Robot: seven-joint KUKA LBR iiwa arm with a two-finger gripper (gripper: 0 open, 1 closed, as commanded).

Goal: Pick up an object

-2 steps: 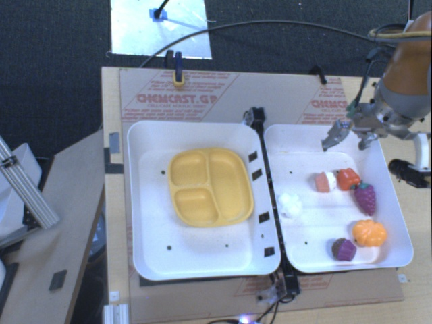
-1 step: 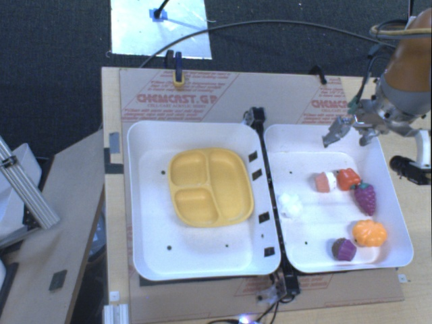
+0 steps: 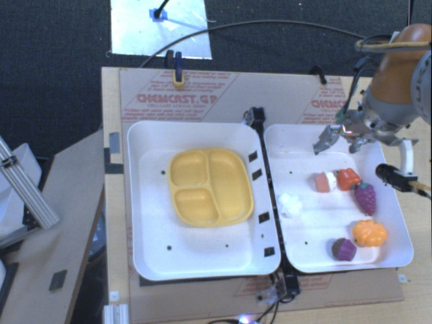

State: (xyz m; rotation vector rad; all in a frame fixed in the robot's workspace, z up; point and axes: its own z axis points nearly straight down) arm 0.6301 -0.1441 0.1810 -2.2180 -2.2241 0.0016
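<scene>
While spread apart, fingers (image 3: pixel 341 140) hold nothing.

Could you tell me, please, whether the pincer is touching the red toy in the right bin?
Apart. The camera view shows the pincer up near the bin's far wall, with bare white floor between it and the red toy.

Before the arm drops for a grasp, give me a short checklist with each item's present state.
1. Gripper over the right bin: ok, above its far part.
2. Fingers open: ok, they look spread.
3. Nothing between the fingers: ok.
4. Gripper above a target: not ok; red toy, grapes, pumpkin and purple toy lie nearer the camera.
5. Targets apart: not ok; red toy touches a pink-white piece.
6. Yellow tray out of the way: ok, in the left bin.
</scene>
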